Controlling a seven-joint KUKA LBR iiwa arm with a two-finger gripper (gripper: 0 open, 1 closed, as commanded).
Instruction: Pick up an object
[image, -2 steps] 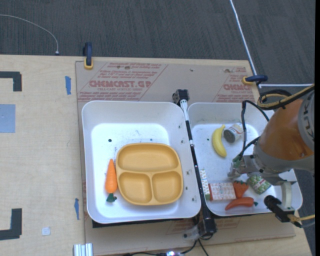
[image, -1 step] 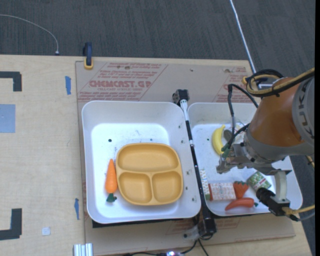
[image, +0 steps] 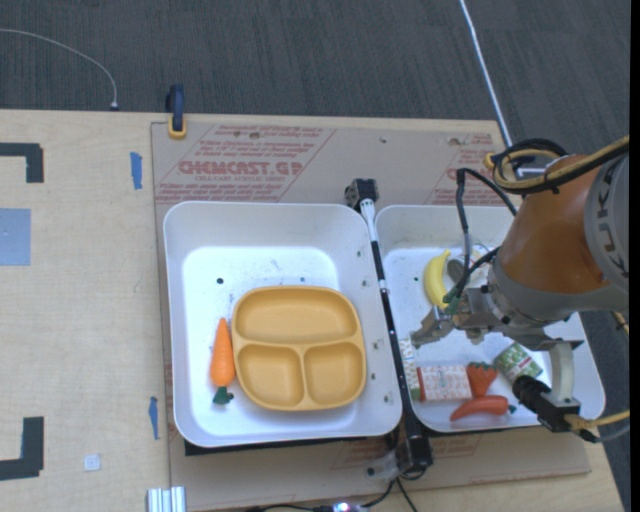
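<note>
Lying in the right bin (image: 400, 262): yellow banana (image: 436, 277) at far left, boxed snack (image: 443, 383) near front, red pepper (image: 481, 407) beside it. In left bin (image: 190, 240), carrot (image: 222, 353) beside divided yellow plate (image: 298, 346).

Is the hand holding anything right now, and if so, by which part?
Cannot be told. The hand hangs over the right bin just below the banana, and nothing shows clearly in its grip.

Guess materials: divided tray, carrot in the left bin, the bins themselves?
Divided tray: likely moulded plastic, matte yellow-orange, rounded compartment edges. Carrot: probably toy plastic or rubber, uniform orange with a green stub. Bins: white, smooth, thin rolled rims, so plastic seems likely, though painted metal can't be ruled out.
</note>
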